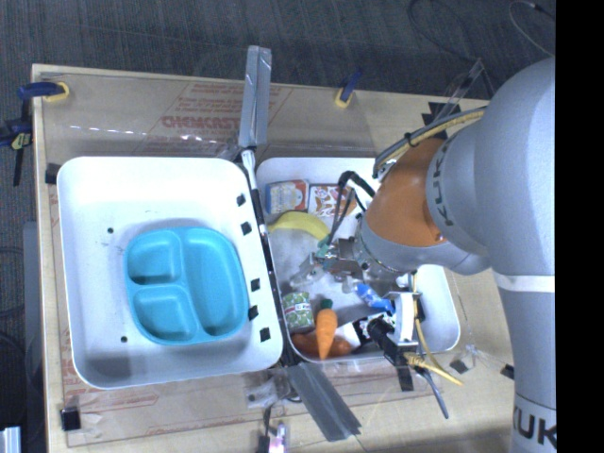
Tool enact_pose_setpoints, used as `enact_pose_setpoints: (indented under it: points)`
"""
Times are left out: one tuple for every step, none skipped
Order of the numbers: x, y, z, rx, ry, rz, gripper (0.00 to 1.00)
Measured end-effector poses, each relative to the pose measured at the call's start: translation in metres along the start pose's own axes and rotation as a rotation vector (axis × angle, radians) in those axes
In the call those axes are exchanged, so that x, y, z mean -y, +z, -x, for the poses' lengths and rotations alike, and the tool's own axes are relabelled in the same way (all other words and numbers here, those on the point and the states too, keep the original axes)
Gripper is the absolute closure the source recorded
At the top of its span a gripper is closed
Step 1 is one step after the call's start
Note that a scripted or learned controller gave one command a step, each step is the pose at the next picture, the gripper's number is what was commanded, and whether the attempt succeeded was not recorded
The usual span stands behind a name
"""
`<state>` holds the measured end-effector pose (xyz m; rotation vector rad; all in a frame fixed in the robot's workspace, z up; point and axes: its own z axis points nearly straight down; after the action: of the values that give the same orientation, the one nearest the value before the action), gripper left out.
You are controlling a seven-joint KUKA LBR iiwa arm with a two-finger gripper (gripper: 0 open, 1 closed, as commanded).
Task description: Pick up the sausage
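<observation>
- Two shallow white plastic bins sit side by side on the bench: the left bin (85, 253) holds a sky-blue three-compartment plastic tray (184, 284), and the right bin (444, 324) holds the clutter.
- Next in size, the grey arm with its orange wrist band (406, 206) hangs low over the right bin, covering much of it.
- Its gripper (363, 291) sits down among the items; whether it is open, or has hold of anything, I cannot tell.
- Smaller things nearby: a yellow banana (297, 225), two printed cartons (307, 197), an orange carrot (326, 330), a green-labelled can (298, 310).
- No sausage can be made out for certain; a brownish bit just beside the carrot (342, 345) may be it.
- Judgement: the reach-and-grasp step is in hand; the next move calls for closing on the sausage alone, then lifting straight up.
</observation>
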<state>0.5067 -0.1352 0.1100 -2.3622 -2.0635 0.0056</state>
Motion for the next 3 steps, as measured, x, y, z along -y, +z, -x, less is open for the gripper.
enact_pose_setpoints:
  points:
    - [-0.008, 0.015, -0.004, 0.001, 0.087, 0.003, 0.00]
    - [-0.033, -0.043, 0.031, 0.000, -0.001, 0.003, 0.00]
    - [-0.106, -0.062, 0.009, 0.000, -0.023, 0.003, 0.00]
